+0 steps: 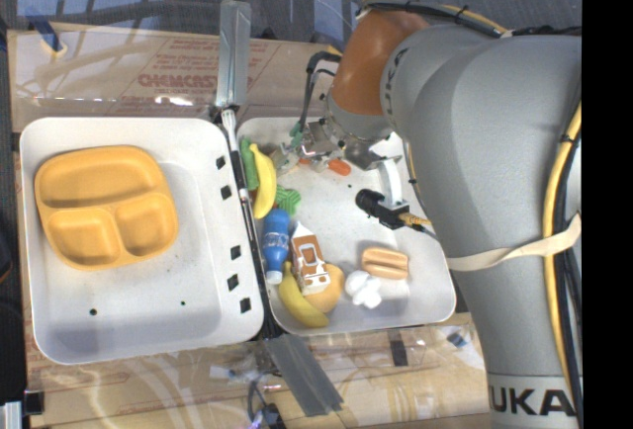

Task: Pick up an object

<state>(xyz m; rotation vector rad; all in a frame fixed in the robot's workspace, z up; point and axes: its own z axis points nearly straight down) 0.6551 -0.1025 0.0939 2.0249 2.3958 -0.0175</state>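
No object is lifted: all lie in the right bin (435, 294), most along its left wall. Nearest the gripper (313, 146) is a small orange bit (339, 167), just to its right on the bin floor at the far end. Left of the gripper a banana (263, 182) lies lengthwise against the left wall, with a green piece (288, 199) touching its near end. Nearer along that wall comes a blue bottle (276, 245), white cap pointing near, and beside it on the right an orange and white truck (310, 262). A second banana (299, 306) curves across the near left corner, just below the truck. To the right lie a white lump (366, 292) and, just beyond it, a hot dog (385, 263). The gripper hangs low over the far left part of this bin; whether it is wide or closed cannot be told, and nothing shows in its grasp. The left bin (59, 338) holds a yellow tray (104, 203) with three compartments at its far left.
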